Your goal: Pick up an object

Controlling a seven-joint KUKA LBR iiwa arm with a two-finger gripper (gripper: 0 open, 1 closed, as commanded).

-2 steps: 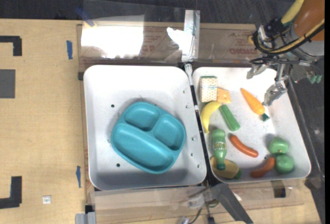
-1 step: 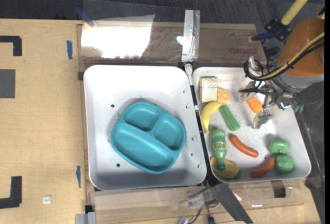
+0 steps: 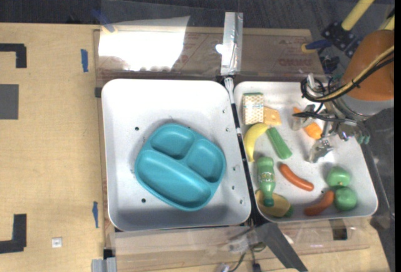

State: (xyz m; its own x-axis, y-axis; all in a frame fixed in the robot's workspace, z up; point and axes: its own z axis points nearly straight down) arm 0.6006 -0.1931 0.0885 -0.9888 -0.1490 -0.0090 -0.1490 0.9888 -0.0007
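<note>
Over the right bin hangs the hand, beside a sausage

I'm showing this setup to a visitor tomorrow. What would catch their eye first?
Probably the teal divided plate, lying alone in the left bin. Next, the bright toy food crowding the right bin: a yellow banana, a red sausage and two green apples. The gripper hangs over that bin's right half.

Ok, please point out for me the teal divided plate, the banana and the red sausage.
teal divided plate (image 3: 164,172): camera view, floor of its large front compartment.
banana (image 3: 252,138): camera view, middle of its curved yellow body.
red sausage (image 3: 295,177): camera view, middle of its length.
</note>
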